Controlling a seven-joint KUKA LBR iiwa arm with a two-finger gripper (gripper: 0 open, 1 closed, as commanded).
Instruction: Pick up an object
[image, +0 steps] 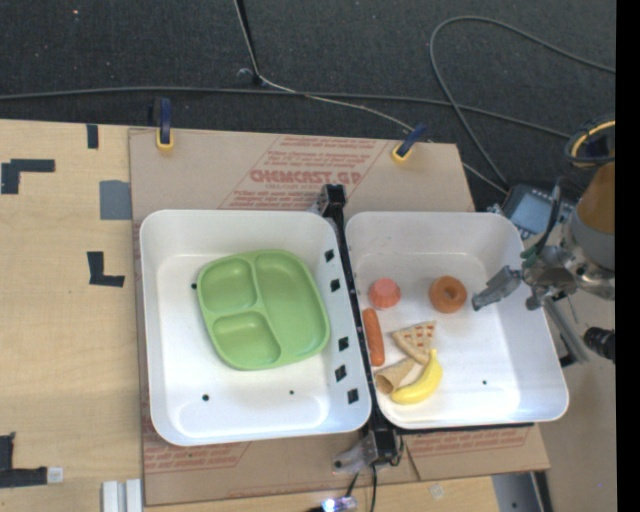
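The right bin holds several toy foods. An orange doughnut-like ring lies near its middle, with a pink-red round piece to its left. Below them are a long orange-red sausage shape, a tan waffle wedge, a yellow banana and a small tan piece. My gripper hangs over the bin's right side, just right of the orange ring and apart from it. Its fingers stand open with nothing between them.
The left bin carries a green divided plate. A black divider with clips runs between the bins. Cables cross the dark floor behind the cardboard sheet. The arm's body stands over the right bin's right wall.
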